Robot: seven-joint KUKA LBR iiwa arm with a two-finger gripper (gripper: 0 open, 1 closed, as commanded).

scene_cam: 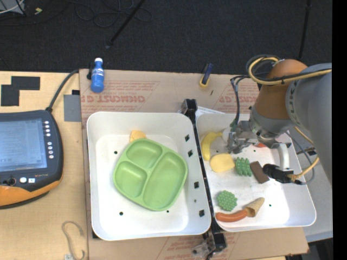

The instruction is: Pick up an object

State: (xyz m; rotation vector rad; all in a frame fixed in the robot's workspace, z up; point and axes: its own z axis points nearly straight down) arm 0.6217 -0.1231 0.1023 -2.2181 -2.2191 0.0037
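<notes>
- Grey KUKA arm with an orange band point(282, 99) reaches in over the right-hand shallow white bin point(303, 210), wrist low above its far-left part.
- Left-hand shallow white bin point(100, 145) carries a light-green plastic divided plate point(150, 173) at its centre, well apart from the work.
- Two-finger gripper point(237, 141) hangs just above the bin floor near its left wall; whether it is open or closed cannot be told.
- Yellow plastic banana point(209, 143) lies just beside the gripper, against the left wall, with a pale yellow rounded lemon-like toy point(222, 163) just in front.
- Judged step: approach, nothing lifted; next comes a straight descent onto one fruit, then a firm closing.
</notes>
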